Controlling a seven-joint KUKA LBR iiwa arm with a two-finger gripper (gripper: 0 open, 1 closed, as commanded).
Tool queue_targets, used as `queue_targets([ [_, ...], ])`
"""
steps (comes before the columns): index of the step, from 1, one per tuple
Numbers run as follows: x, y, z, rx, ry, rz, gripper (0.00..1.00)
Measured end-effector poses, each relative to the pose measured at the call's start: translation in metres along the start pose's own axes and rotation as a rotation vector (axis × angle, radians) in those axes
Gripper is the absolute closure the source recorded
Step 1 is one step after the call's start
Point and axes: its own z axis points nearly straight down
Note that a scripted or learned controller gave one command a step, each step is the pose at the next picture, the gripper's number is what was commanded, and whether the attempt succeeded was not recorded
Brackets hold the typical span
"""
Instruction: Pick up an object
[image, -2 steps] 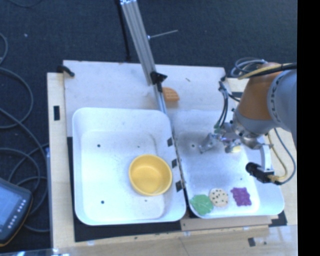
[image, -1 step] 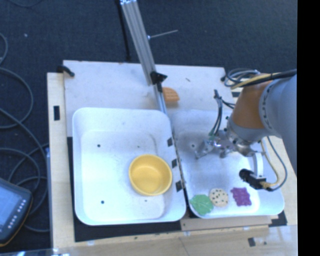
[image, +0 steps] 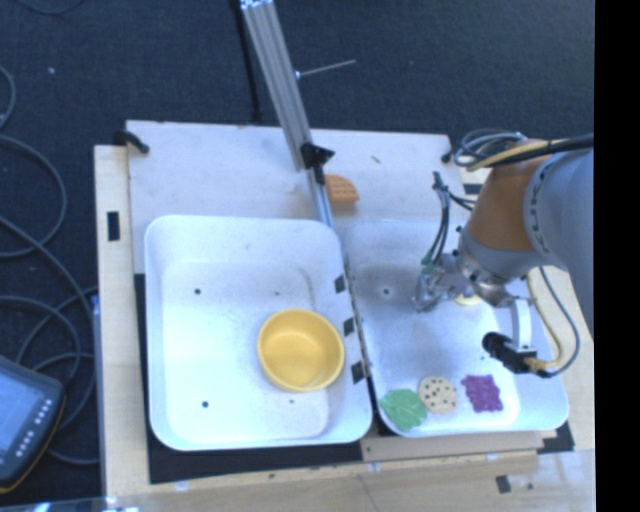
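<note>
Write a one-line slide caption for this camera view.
Gripper over right bin; green, cookie-like, purple objects below; yellow bowl left.

- The right bin (image: 400, 330) has bare floor through its middle and its 9 o'clock side, beside the gripper (image: 432, 297).
- Along its 6 o'clock edge a green piece (image: 403, 407), a cookie (image: 437, 394) and a purple piece (image: 483, 392) sit in a row.
- The left bin (image: 200, 300) is bare around the yellow bowl (image: 300, 349), which sits toward 4 o'clock.
- A slanted metal pole (image: 285, 95) crosses the surface (image: 220, 160) at 12 o'clock, between the bins.
</note>
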Motion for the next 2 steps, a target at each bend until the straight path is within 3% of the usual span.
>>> queue_targets([
  [2, -0.005, 0.002, -0.098, -0.003, 0.0, -0.01, 1.0],
])
